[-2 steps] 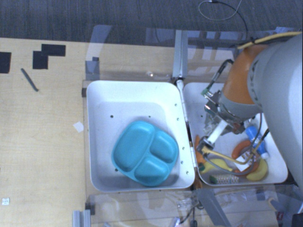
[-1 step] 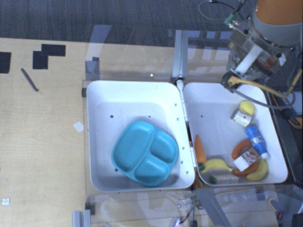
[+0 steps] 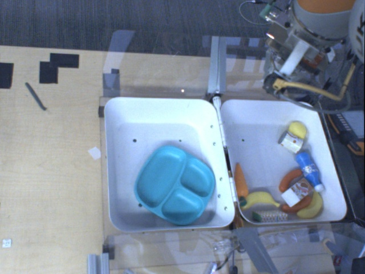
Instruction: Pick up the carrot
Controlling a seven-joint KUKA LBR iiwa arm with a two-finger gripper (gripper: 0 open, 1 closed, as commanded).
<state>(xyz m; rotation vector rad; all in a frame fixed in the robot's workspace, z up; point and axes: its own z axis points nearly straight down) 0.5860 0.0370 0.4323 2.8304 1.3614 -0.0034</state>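
Carrot (image 3: 240,179) is located in the right bin (image 3: 262,119), laid lengthwise against the left wall, near the front-left corner. It is seen as a slim orange tapered shape with a matte skin. Gripper (image 3: 288,61) is held well apart from it, up past the far rim of the right bin toward the far-right corner, so the carrot is placed diagonally across the bin from it. A yellow banana (image 3: 260,199) is laid just beside the carrot's near end, curved along the front wall. A dark ribbed stick-like item (image 3: 269,216) is found in front of the banana, type not resolved. Further right, an orange-red curved piece (image 3: 290,181) with a white tag, a blue bottle (image 3: 308,169) with a white cap, and a yellow rounded fruit (image 3: 311,208) are clustered together. A yellow lemon-shaped item (image 3: 296,131) with a label is set apart nearer the far wall. A glossy blue sectioned plate (image 3: 175,184) is held in the left bin (image 3: 137,119). Both bins are smooth white plastic. Gripper opening cannot be told from this view; nothing is seen held or touched by it.
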